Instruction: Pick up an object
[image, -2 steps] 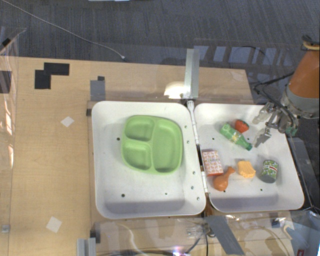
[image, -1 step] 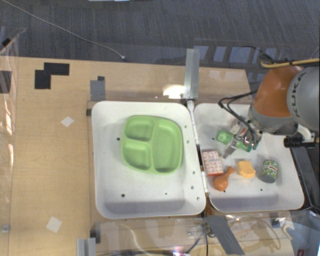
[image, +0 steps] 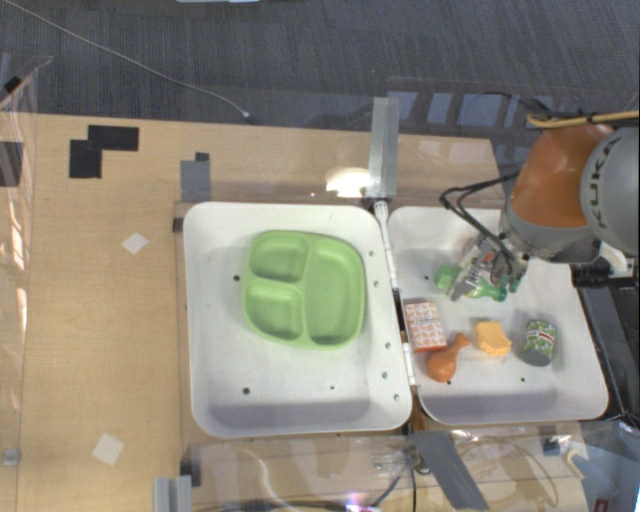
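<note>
- Over the right bin (image: 560, 400), toward its twelve o'clock half, the jaws (image: 470, 283) hang low on the grey arm (image: 600, 200), whose orange band (image: 555, 180) sits above the wrist; the arm is cut off at the frame's three o'clock edge.
- Whether the jaws stand apart or together cannot be told: the metal tips are small and blur into what lies under them.
- Right beneath and touching them in the picture is a green object (image: 490, 288), partly covered by the tips; its shape is hard to make out, and no part of it shows clearly between the fingers.
- Black cables (image: 470, 205) loop from the wrist toward ten o'clock, above the bin's back wall.
- At about seven o'clock from the jaws a small patterned box (image: 423, 325) lies against the wall between the bins.
- Just at five o'clock of that box lies an orange drumstick-shaped toy (image: 445, 360).
- Near it, toward three o'clock, sits a yellow wedge (image: 492, 338), and beyond that a small can (image: 540, 342) on its side, its label too small to read.
- In the left bin (image: 230, 400) a green divided plate (image: 305, 288) lies flat near the middle.
- Both bins rest on the wooden desk (image: 90, 330), whose nine o'clock strip is veiled by a clear panel.
</note>
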